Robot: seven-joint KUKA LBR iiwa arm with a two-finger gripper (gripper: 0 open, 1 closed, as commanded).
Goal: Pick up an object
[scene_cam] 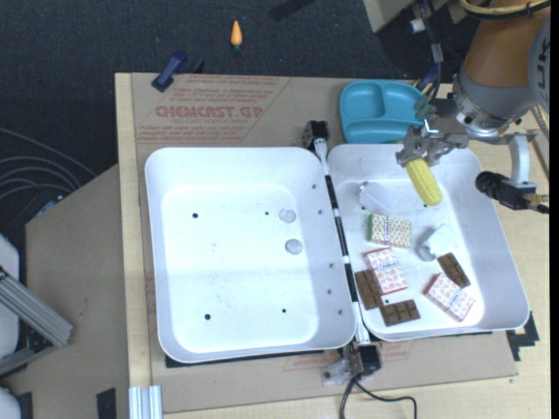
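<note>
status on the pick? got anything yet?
Done: the gripper is over the right bin, its fingers around the top end of the corn. In hand: the corn hangs tilted below the gripper, apparently raised off the bin floor, though the height is hard to judge from this view. Left: confirm the grasp holds. The chocolate bars and packets lie untouched.
</note>
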